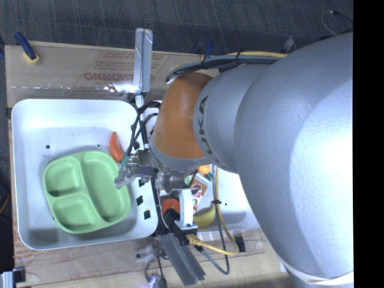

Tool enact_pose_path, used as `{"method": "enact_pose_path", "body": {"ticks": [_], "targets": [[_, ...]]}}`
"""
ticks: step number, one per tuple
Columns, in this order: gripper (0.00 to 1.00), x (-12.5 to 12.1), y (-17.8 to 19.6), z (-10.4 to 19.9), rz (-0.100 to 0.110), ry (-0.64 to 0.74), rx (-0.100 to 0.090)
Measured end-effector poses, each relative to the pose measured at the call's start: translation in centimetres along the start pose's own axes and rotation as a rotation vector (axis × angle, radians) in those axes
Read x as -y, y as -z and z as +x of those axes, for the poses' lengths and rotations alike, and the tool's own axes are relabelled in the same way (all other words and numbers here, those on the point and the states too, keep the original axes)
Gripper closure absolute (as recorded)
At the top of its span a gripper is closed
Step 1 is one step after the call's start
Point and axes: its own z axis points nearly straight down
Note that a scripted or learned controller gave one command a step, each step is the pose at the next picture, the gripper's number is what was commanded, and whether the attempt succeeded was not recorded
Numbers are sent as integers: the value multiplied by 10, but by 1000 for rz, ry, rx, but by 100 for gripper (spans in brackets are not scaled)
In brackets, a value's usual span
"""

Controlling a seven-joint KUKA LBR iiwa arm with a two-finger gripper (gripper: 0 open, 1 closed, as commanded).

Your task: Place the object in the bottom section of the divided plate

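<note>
A light green divided plate [84, 191] lies in the left white bin [36, 131], with two small sections on its left and one large section on its right. A small orange object [114, 146] rests on the bin floor, touching the plate's upper right rim. My gripper [126, 174] hangs over the plate's right edge, just below the orange object. The grey arm with its orange band [180, 122] covers most of the gripper from above. I see nothing in the gripper.
The arm hides most of the right bin [234, 206]. Under it show a yellow item [205, 218], a red-orange item [170, 206] and a small orange piece [204, 170]. A metal post [143, 62] stands behind the divide between the bins.
</note>
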Motion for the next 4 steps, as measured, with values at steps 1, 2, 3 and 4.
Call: {"method": "enact_pose_path", "body": {"ticks": [1, 2, 3, 4], "targets": [[100, 0, 6, 0, 9, 6, 2], [0, 0, 6, 0, 9, 7, 2], [100, 0, 12, 1, 17, 13, 4], [0, 0, 12, 1, 18, 14, 5]]}}
